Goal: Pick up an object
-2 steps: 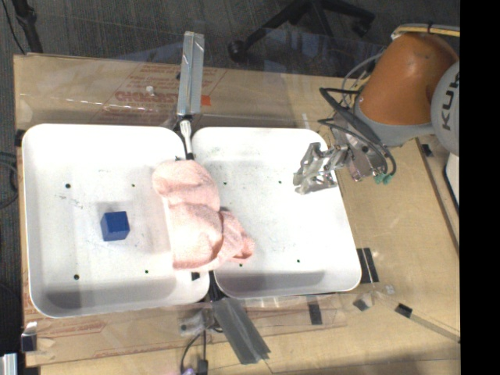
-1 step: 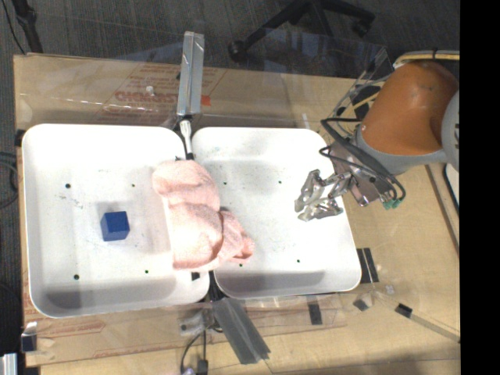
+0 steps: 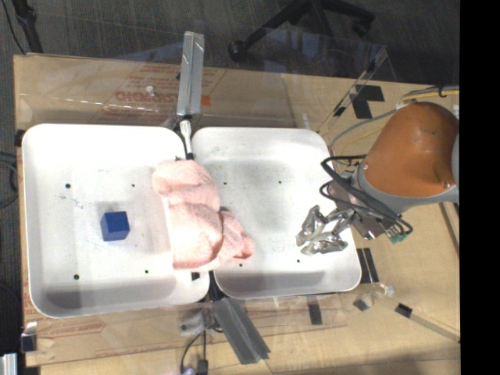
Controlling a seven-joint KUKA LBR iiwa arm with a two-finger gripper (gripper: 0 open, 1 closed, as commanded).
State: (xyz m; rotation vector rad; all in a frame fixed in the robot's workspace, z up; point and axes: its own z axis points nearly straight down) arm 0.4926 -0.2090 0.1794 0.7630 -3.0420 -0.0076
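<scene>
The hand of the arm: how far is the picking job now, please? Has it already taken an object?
Done: nothing looks picked yet. The blue cube lies in the left bin, and the pink cloth is draped over the divide between the bins. In hand: the hand is over the right bin, near its right side, with nothing seen between its fingers. Left: reaching an object, gripping and lifting it.
</scene>
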